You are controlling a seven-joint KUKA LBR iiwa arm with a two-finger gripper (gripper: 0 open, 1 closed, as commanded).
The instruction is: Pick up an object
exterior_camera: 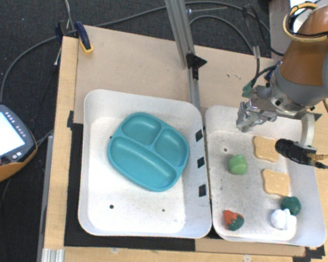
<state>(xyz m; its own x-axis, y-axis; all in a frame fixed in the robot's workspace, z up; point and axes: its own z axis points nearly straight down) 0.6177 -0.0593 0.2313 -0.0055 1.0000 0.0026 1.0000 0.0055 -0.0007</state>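
gripper (251, 116) over right bin (312, 236) far edge, fingers' state cannot tell | 2 toast pieces (265, 149) (276, 182) flat, long axes roughly along bin length | green item (238, 164) mid-bin | teal tray (148, 150) in left bin (89, 208)

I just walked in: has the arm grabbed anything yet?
Nothing looks picked yet. The gripper hangs over the far end of the right bin, with no item seen in it. The toast pieces, green ball and strawberry lie in that bin, so the whole grab remains.
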